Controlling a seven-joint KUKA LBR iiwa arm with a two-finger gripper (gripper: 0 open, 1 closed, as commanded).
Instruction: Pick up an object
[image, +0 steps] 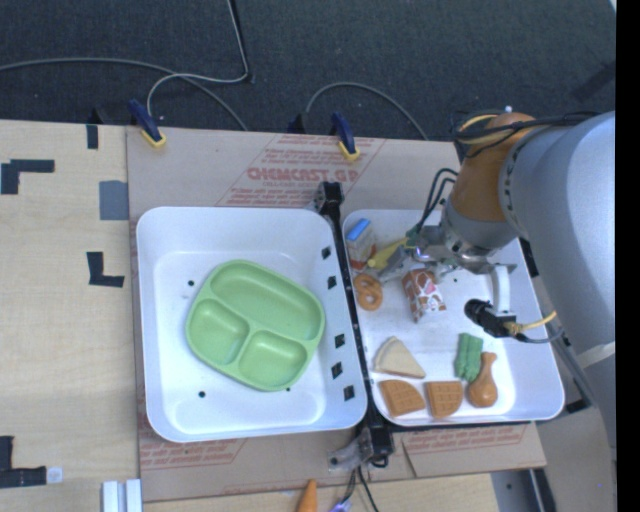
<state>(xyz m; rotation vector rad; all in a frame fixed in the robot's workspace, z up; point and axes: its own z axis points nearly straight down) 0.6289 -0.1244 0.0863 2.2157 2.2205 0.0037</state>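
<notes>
The gripper (432, 262) hangs low over the upper part of the right bin (535, 400), just above a red-and-white packet (425, 293), but whether it is spread or pinching anything I cannot tell. Around it lie a pretzel (368, 291), a blue-topped item (357, 231), a sandwich wedge (398, 358), two toast pieces (401, 397), a green vegetable (469, 355) and a drumstick (483, 384). The left bin (160, 300) holds a green divided plate (255, 324), both bins on cardboard (280, 175) over the wooden table (50, 330).
</notes>
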